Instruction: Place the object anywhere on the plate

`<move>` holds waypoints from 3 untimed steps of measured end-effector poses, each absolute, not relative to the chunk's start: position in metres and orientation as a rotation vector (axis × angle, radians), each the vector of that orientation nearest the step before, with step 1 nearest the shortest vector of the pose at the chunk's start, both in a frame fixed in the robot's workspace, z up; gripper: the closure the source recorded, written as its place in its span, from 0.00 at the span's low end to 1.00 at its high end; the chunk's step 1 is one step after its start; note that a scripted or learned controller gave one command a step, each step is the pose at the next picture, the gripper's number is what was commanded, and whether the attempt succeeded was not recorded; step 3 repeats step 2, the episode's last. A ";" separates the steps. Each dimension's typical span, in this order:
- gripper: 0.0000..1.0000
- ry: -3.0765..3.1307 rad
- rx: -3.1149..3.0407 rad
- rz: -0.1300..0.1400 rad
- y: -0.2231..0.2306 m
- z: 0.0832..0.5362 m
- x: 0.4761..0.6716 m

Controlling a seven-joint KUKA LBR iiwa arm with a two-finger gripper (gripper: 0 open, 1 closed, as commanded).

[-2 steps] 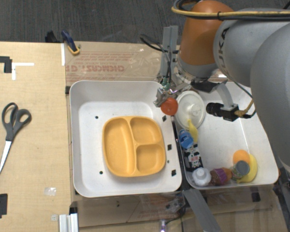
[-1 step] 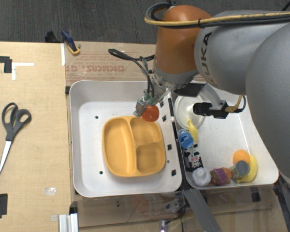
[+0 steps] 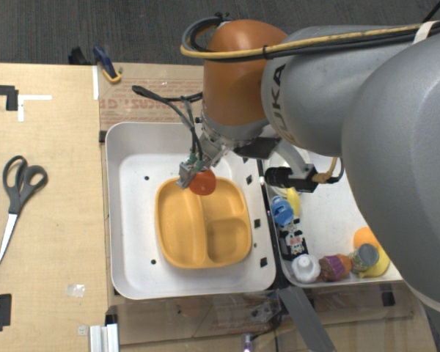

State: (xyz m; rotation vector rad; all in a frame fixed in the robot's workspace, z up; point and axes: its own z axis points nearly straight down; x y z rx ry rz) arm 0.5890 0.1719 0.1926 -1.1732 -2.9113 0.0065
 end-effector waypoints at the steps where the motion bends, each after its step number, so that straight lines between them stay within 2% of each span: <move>1: 0.00 -2.911 -1.174 0.006 0.172 0.193 0.589; 2: 0.00 -2.895 -1.217 0.007 0.202 0.254 0.569; 3: 0.00 -2.895 -1.217 0.007 0.202 0.254 0.569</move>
